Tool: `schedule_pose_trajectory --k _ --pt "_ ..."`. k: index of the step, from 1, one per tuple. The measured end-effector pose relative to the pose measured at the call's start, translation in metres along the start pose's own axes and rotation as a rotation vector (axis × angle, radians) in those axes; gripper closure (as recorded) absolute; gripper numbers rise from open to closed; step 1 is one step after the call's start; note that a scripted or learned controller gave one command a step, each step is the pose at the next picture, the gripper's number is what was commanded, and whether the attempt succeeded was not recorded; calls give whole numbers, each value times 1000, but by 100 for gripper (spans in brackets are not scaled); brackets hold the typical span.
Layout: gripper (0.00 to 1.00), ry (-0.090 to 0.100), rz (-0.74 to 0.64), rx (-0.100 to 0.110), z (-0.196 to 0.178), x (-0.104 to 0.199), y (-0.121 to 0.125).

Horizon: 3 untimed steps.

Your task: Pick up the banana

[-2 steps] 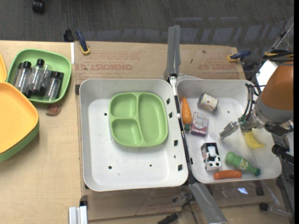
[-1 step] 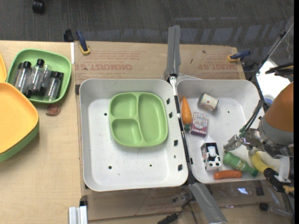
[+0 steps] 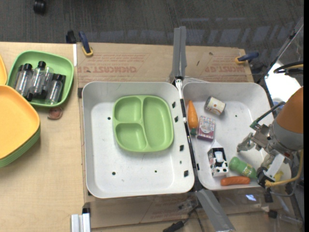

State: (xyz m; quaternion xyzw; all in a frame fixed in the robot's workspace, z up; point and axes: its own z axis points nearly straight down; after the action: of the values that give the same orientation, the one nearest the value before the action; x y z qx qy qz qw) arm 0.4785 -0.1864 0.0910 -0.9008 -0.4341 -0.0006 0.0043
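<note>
Right bin (image 3: pixel 237 119), from its near edge: one orange-red stick (image 3: pixel 235 181), one green bottle (image 3: pixel 241 166), one cow-patterned carton (image 3: pixel 218 160), one pink packet (image 3: pixel 206 128), one carrot (image 3: pixel 192 114), one small tin (image 3: pixel 215 105). The claw (image 3: pixel 251 140) hangs at the right edge; I cannot tell whether it is open or closed, nor where the banana lies. Left bin (image 3: pixel 101 149): one green tray (image 3: pixel 143 123).

Arm (image 3: pixel 291 124): orange band, grey ring below; gripper (image 3: pixel 252 138) bare silvery metal, jointed links.
</note>
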Motion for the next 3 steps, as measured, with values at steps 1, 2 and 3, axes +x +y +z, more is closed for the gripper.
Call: schedule_pose_trajectory --k 1,2,3 --pt "0 2 -206 8 1 -14 9" --pt "0 -7 -49 -1 1 36 -31" --pt "100 -7 -51 -3 -7 36 -30"
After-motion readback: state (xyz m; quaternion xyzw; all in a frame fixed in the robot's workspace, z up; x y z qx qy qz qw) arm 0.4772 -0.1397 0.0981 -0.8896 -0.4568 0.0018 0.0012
